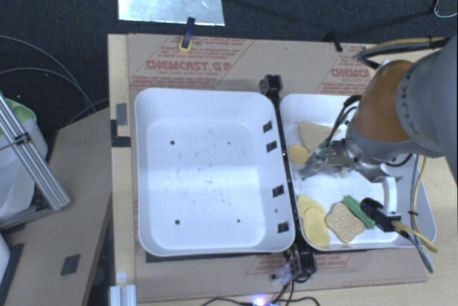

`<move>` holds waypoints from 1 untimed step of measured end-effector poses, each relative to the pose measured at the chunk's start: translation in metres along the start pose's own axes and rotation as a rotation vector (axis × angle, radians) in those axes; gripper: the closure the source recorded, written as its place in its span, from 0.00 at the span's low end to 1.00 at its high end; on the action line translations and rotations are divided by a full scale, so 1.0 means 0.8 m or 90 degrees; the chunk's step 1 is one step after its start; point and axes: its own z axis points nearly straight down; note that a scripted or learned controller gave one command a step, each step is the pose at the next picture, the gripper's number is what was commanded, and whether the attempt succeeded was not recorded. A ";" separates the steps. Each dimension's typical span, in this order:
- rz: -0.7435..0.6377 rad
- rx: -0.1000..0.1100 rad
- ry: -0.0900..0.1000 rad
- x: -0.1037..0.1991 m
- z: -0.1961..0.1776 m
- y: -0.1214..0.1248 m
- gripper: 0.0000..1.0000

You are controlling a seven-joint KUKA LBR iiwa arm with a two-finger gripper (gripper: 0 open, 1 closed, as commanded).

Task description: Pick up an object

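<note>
currently the gripper (313, 167) sits low in the right bin (422, 215), near its left wall – can't tell what state it's in. nearest objects: small yellow piece (298, 153) just beside it, cracker (345, 221) and pale yellow slices (312, 215) toward the front. likely light, stiff toy food – flat and thin, so probably best pinched across the edges.

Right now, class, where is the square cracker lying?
The cracker lies in the right bin, near its front edge, between the yellow slices and the green piece.
</note>
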 end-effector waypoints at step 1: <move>-0.007 -0.009 0.001 0.100 -0.140 -0.066 0.00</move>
